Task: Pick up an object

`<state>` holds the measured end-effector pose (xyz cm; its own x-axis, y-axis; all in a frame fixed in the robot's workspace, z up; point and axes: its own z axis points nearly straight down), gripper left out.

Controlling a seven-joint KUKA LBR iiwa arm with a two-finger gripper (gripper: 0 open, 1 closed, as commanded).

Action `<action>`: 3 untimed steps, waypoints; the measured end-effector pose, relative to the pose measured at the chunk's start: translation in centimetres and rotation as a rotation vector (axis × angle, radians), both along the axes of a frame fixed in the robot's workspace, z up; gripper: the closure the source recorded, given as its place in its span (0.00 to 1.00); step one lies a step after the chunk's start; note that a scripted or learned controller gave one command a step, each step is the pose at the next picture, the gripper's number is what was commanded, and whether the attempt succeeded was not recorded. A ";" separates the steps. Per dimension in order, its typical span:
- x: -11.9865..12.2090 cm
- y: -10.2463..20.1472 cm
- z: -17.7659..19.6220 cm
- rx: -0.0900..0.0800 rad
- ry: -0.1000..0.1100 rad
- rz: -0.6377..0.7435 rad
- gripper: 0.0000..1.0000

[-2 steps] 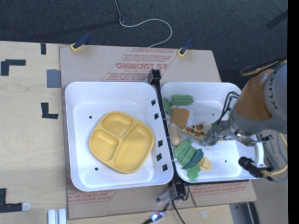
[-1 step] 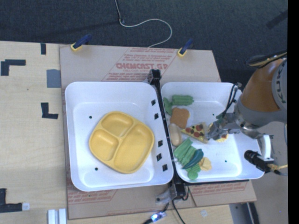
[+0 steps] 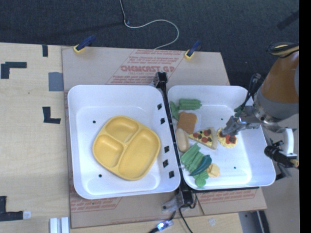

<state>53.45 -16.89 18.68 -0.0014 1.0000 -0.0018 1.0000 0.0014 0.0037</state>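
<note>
Dark carpet behind; pale wood worktop (image 3: 29, 154) w/ cardboard sheet (image 3: 141, 67) under two white bins, clamps at its far corners.

Left bin (image 3: 77, 106): yellow divided plate (image 3: 126, 147), three compartments, approx. centre of bin, tilted slightly.

Right bin (image 3: 252, 164): toy food grouped along left wall and centre. Green pods (image 3: 188, 103) at far-left corner; brown bread piece (image 3: 187, 121) just below; tan roll (image 3: 182, 141) beside the dividing wall; pizza slice (image 3: 204, 137) mid-bin; green leafy pieces (image 3: 195, 160) toward near-left corner; small yellow chunk (image 3: 214, 170) next to them.

Arm (image 3: 282, 86): grey w/ orange band, enters from right edge, over right bin.

Fingers (image 3: 228, 132): down at a small red-and-yellow item (image 3: 228, 140), centre-right of right bin, just beside pizza slice. Open/closed state: cannot tell; contact w/ item also unclear.
</note>
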 end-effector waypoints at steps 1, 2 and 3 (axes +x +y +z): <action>0.1 0.0 4.0 0.001 0.001 0.000 1.00; 0.3 4.6 4.4 0.004 0.005 0.004 1.00; 1.5 10.2 3.3 0.004 0.007 0.005 1.00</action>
